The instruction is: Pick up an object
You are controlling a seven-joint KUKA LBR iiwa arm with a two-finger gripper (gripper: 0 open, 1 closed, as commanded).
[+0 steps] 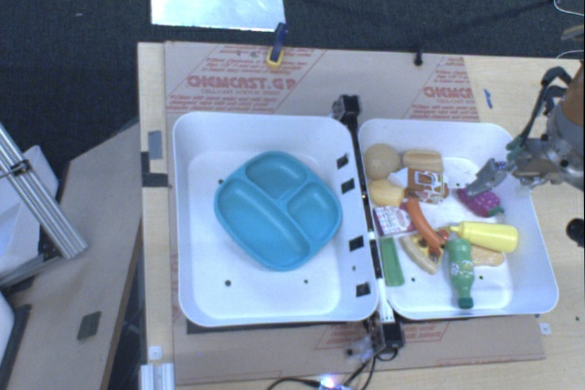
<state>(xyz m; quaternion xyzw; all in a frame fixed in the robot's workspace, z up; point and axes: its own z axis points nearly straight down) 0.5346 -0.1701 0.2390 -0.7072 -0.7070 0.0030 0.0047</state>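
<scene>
The worktop (228,68) bears two white bins; the right bin (530,288) holds a heap of toy food. The pincer (494,173) hovers over purple grapes (484,199) near that bin's right wall; whether it is open or closed cannot be told. The grapes look light, stiff, bumpy plastic, likely slippery, best pinched across the cluster's middle

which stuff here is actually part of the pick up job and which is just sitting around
Part of the job: gripper over the right bin; purple grapes just below it, yellow bottle, green bottle, carrot, green stick.

Lying about: blue divided plate in the left bin; yellow clip.
</scene>
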